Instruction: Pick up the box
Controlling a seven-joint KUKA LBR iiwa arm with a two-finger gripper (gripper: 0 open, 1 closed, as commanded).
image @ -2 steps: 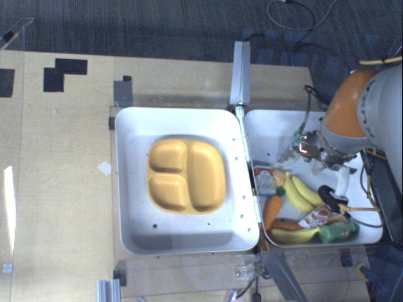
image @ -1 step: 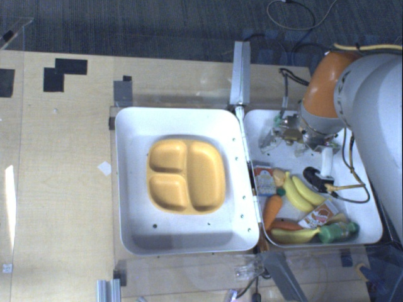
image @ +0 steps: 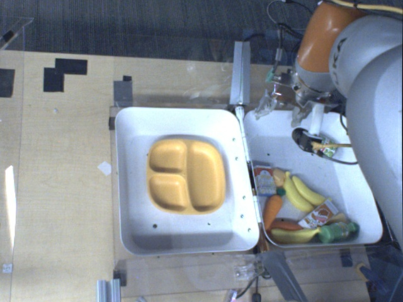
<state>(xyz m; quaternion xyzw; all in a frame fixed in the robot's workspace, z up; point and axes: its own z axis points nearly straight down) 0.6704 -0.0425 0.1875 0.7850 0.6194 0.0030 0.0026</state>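
Left bin [image: 126, 187]: one yellow three-compartment plate [image: 187, 174]. Right bin [image: 371, 212], lower frame: three bananas [image: 301, 192], one carrot [image: 272, 210], one green bottle [image: 338, 232], two small boxes [image: 317, 214], [image: 264, 178]. Gripper [image: 286, 102] at upper right, above the bin's upper end; jaw state cannot be told.

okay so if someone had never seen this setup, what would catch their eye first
Probably the yellow divided tray, lying alone in the middle of the left bin. Next, the big grey arm with its orange band, over the right bin's far end, and the bananas, carrot and small boxes heaped at its near end.
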